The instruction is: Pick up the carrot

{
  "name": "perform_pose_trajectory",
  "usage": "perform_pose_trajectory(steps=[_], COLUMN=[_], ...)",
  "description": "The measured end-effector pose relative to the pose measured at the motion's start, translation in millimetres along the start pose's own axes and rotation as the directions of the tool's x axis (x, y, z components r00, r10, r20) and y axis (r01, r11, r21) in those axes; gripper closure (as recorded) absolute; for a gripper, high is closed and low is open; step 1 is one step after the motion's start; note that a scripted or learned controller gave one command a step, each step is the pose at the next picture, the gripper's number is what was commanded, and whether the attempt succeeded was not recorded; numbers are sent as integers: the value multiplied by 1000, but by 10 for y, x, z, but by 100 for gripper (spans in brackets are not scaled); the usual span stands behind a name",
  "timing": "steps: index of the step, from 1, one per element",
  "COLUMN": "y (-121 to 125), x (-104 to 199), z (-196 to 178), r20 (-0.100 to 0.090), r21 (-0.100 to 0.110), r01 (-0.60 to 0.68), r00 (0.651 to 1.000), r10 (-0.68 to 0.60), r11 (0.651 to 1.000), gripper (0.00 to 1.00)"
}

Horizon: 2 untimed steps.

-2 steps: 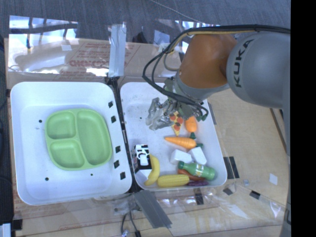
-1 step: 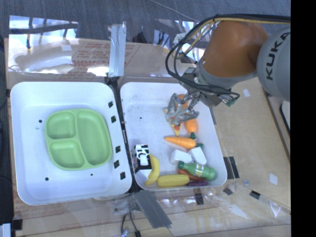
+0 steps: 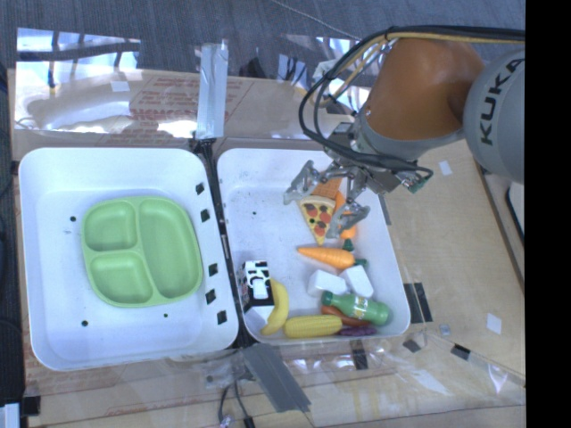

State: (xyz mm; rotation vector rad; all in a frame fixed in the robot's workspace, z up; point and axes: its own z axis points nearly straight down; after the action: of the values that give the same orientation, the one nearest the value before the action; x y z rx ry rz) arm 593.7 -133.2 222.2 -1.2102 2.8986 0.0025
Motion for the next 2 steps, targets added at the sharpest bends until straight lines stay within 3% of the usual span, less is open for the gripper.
perform_pose_trajectory(steps=[1,2], y=[4,-390], x=[422,672], z=[1023,1334], r20=[4,-1], r21=[5,-3], r01=[151,89], r00=[988,996], r10=[-151,-89], r11=[988,996], gripper=[0,0])
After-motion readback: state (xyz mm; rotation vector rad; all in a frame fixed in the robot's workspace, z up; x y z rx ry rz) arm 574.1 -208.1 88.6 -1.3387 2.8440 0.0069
